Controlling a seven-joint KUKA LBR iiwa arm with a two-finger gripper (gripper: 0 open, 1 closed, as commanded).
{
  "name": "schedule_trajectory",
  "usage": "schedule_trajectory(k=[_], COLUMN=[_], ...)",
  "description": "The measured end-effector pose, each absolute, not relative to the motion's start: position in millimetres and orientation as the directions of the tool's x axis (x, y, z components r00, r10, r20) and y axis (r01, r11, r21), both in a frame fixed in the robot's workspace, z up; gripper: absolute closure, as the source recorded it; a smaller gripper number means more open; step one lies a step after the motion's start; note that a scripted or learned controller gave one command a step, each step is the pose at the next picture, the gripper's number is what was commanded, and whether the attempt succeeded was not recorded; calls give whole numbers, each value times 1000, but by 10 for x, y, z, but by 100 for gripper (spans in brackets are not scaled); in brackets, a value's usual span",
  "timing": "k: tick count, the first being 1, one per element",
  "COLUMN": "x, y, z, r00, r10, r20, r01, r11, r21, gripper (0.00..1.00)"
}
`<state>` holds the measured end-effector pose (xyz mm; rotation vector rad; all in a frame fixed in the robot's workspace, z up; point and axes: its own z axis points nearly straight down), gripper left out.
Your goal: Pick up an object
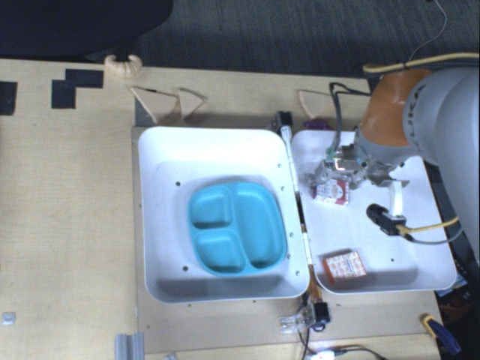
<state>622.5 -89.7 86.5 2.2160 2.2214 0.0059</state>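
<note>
- Target: we take the red-and-white packet [331, 193] as the nearest candidate. It lies in the right bin [424, 250], at approx. 10 o'clock from the bin ctr and close to the wall shared with the left bin [165, 201].
- Gripper [335, 169]: sits at 12 o'clock of the packet and overlaps its upper edge in the camera view. We cannot tell contact from hover.
- Jaw state: we cannot tell. The tool body hides the opening, so we do not count the packet as held.
- Handling, est.: the packet looks small, flat and light, probably a soft wrapper (print too small to read). We expect it to crumple or slide rather than resist, with a smooth film and low friction on the white floor.
- Grip pt: we recommend closing across the narrow width at the packet's middle. An end grip would likely let it fold or swing.
- Risk: the bin wall at the packet's 9 o'clock leaves little clearance on that side.
- Alt. target: the orange packet [344, 265], at approx. 7 o'clock in the same bin, lies flat with open floor around it.
- Other items: the blue plate [236, 227], ctr of the left bin, is rigid and broad, so a poor fit for a two-jaw grip. A purple item [319, 124] sits at the right bin's 11 o'clock rim; type unclear.
</note>
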Motion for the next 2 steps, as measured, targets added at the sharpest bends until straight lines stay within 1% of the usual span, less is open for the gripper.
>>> schedule_trajectory(k=[1, 2], x=[6237, 6018], y=[-891, -200], z=[973, 1860], r00=[-3, -6], r10=[1000, 1000], r20=[0, 2], r01=[1000, 1000], r11=[3, 6], r21=[10, 5], gripper=[100, 100])
